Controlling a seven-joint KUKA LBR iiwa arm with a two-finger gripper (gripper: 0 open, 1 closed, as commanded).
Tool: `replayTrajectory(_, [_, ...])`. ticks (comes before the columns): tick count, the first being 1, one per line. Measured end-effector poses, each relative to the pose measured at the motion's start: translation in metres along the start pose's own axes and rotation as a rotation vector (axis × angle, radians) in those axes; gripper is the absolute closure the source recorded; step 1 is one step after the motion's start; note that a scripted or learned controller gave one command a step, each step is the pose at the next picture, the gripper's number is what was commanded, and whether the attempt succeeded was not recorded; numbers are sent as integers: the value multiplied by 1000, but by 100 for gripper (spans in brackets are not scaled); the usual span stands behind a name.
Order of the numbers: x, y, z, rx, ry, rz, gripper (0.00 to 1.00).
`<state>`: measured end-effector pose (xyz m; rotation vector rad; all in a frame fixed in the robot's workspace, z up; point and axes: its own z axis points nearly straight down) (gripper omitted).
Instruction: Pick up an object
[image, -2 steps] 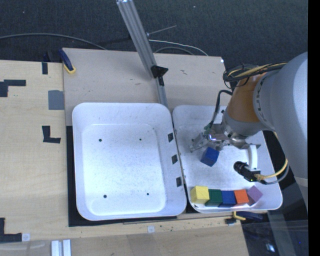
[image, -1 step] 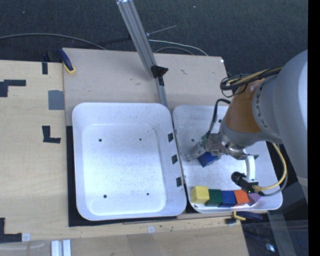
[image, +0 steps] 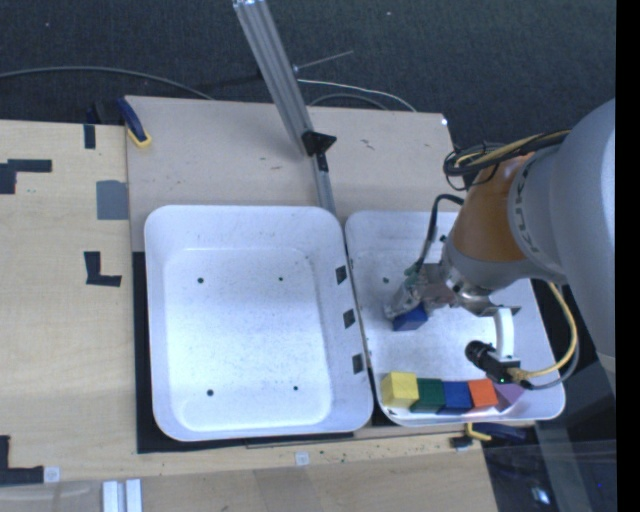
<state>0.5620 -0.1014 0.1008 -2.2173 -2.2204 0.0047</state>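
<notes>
Arm over the right bin, fingers at a blue block.

The gripper (image: 408, 303) sits low in the right bin (image: 375, 240), right of frame centre, with a small blue block (image: 410, 320) at its tip; whether the fingers are closed on it or merely touching it I cannot tell. Along the bin's lower edge lie a yellow block (image: 400, 388), green block (image: 430, 394), another blue block (image: 457, 396) and an orange block (image: 482, 393) in a row. The left bin (image: 245, 320) rests on the tabletop (image: 60, 220) beside it.

No readable text, label, brand or number appears on anything here, though small print may be blurred.
</notes>
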Motion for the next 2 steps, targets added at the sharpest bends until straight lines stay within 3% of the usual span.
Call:
replayTrajectory(1, [92,65,-96,-14,2,-9,100])
replayTrajectory(2, [167,55,-113,-4,3,-8,100])
